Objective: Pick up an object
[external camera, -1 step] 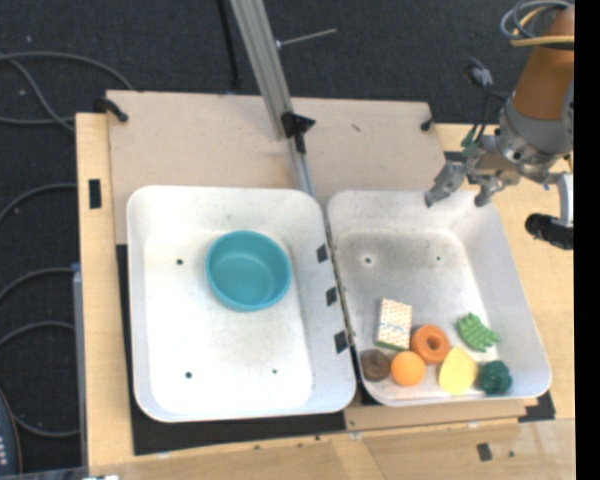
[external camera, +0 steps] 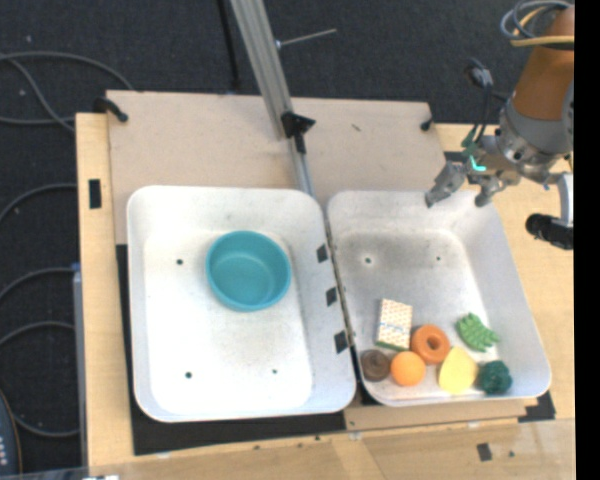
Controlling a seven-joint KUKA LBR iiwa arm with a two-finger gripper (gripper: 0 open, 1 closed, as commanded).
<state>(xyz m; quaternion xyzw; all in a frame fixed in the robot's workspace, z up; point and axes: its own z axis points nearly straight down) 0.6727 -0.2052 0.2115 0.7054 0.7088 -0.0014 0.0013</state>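
White bins sit side by side on a tan bench [external camera: 230,138] over dark carpet with loose cables. Left bin [external camera: 160,368] holds a teal bowl [external camera: 248,269]; right bin [external camera: 515,298] has small toys [external camera: 435,353] clustered near. Gripper [external camera: 463,190] hovers at its far rim, fingers spread, holding nothing.

no text, label, brand, number or sign can be read anywhere on the bench.
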